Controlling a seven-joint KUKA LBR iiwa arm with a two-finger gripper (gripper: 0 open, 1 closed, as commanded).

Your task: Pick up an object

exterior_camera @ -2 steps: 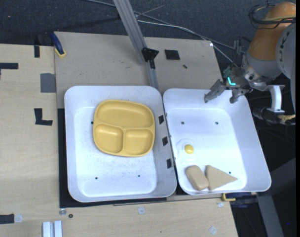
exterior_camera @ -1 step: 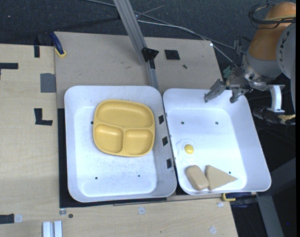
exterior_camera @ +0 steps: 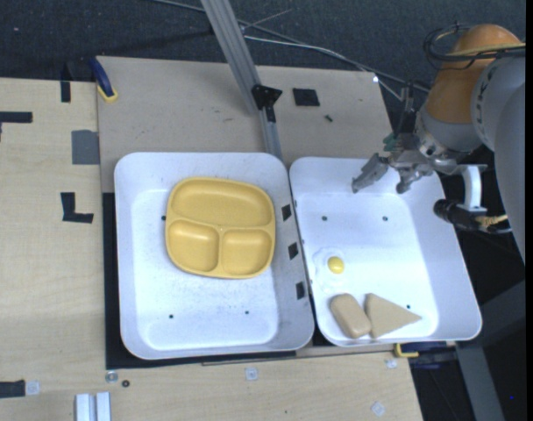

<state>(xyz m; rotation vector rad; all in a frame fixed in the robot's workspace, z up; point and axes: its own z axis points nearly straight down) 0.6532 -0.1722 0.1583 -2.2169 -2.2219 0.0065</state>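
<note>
Three items sit lower right; gripper, fingers apart and holding nothing, hovers upper right, approach step; next descend onto yellow ball.

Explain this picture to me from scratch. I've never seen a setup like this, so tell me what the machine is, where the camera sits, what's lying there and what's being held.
One camera looks down at a slant on a wooden bench. The grey and orange machine on the right is a robot arm; its end effector, with its two fingers spread apart, hangs over the far end of the right bin and holds nothing. That bin contains a small yellow ball, a tan roll and a tan wedge. The left bin holds a yellow divided plate.
</note>
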